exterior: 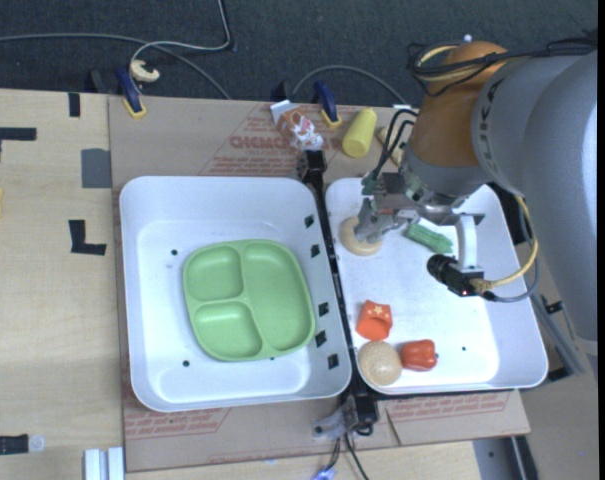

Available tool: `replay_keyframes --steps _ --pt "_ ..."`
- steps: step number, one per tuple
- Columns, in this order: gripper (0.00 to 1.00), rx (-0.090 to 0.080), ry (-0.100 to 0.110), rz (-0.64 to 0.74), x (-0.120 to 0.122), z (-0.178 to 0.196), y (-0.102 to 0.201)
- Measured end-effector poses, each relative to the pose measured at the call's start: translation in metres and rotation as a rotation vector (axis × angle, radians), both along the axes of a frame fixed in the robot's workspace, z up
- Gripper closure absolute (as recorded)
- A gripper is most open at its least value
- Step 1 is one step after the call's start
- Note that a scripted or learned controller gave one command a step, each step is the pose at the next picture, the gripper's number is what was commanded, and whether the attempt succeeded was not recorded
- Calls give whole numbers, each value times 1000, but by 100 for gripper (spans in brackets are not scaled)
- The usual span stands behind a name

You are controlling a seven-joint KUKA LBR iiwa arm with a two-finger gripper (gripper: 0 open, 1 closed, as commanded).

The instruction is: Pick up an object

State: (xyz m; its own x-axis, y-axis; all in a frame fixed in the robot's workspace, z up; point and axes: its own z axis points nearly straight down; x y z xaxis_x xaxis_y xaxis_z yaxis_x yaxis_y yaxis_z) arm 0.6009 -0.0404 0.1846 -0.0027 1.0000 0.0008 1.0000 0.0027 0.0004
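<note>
Starting at the near rim of the right-hand shallow white bin point(502, 376), three small things lie together at about 7 o'clock of that bin: a round beige ball-like object point(380, 363), a red pepper-shaped toy point(418, 354) just beside it at its 3 o'clock, and an orange blocky piece point(375, 319) just above the ball at 12 o'clock. Across the divider, the left-hand white bin point(147, 268) carries a light green plastic tray with three compartments point(248, 299).

Farther back, toward 11 o'clock of the right bin, a flat tan disc point(362, 240) rests on the floor with the grey two-finger gripper point(374, 220) right over it; whether the fingers are spread or closed on it cannot be told from this angle. A green strip-shaped object point(428, 236) lies at the disc's 3 o'clock, partly under the wrist. Beyond the bins, a yellow cylinder point(359, 133) sits on the cardboard.

Judging by the pose, the step in hand is the descent or grasp on the disc. The next move seems to call for a firm closing on its thin edge, then a straight lift; a shape this flat could easily slip.
</note>
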Motion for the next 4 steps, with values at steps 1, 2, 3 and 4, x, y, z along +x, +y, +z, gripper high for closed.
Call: replay_keyframes --steps 1,2,3,4 --pt "100 -2 2 -4 -53 -10 -64" --pt "100 0 3 -1 0 -44 -54" --pt "100 -4 0 -4 -29 38 -165" --pt "100 0 1 0 49 28 -121"
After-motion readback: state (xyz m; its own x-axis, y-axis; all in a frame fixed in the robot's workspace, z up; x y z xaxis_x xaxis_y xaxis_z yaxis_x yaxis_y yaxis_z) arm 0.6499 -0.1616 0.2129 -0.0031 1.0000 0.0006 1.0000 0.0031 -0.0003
